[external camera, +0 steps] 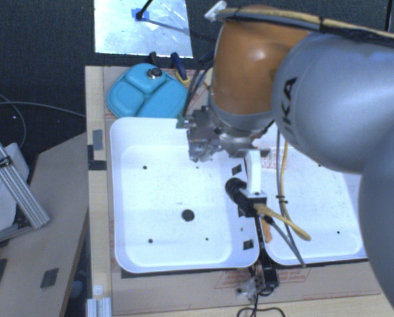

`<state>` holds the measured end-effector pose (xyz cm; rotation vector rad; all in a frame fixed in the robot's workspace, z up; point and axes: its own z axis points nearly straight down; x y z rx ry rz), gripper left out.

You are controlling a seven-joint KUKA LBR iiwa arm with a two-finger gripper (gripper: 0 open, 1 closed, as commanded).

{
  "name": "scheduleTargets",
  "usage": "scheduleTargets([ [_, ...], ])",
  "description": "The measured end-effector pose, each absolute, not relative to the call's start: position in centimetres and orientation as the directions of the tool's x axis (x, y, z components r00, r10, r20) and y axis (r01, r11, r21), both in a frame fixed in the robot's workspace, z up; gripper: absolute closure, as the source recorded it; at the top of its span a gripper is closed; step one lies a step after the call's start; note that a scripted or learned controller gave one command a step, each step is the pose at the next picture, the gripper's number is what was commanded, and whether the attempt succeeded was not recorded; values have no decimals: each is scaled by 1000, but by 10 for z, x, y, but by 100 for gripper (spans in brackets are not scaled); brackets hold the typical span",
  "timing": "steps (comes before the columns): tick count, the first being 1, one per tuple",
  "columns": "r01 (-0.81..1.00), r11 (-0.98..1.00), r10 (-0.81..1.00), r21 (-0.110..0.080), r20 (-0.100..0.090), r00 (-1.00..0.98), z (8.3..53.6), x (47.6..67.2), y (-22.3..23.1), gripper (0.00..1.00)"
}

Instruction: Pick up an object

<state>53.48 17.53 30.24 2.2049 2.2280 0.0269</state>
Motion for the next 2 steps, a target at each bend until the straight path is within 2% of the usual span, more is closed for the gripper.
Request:
scheduleTargets([
  [1,1000,-3,1000,-2,-1,3,292,485,120,100],
  [2,1000,5,1000,4,1,-5,303,488,122,100],
])
